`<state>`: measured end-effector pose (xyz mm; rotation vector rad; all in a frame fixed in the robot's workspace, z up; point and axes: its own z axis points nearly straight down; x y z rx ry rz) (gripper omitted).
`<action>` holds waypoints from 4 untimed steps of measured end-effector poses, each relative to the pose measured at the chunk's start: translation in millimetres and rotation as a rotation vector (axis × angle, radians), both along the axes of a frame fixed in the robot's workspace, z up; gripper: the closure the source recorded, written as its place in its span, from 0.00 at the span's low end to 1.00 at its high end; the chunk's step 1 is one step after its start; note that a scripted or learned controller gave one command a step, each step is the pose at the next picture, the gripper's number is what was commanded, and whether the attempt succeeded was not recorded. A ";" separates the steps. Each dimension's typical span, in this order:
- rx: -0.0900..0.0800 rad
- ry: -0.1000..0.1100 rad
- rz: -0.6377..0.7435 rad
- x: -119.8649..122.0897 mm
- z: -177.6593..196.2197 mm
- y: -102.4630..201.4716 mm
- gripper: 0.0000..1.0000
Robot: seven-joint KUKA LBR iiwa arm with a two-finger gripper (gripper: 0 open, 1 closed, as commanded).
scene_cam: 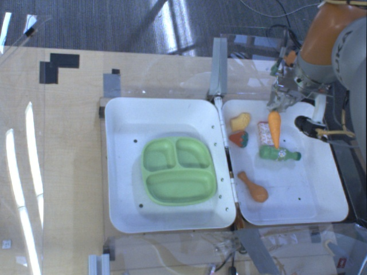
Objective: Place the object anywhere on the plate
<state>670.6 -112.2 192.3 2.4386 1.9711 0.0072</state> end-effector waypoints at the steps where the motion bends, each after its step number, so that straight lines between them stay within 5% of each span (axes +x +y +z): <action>1: 0.002 0.003 0.045 -10.4 -6.7 74.4 1.00; 2: 0.003 0.000 0.020 -53.4 54.6 119.1 1.00; 3: 0.002 0.003 0.135 -95.5 51.4 173.8 1.00; 4: 0.002 0.003 0.134 -95.4 51.6 173.1 0.00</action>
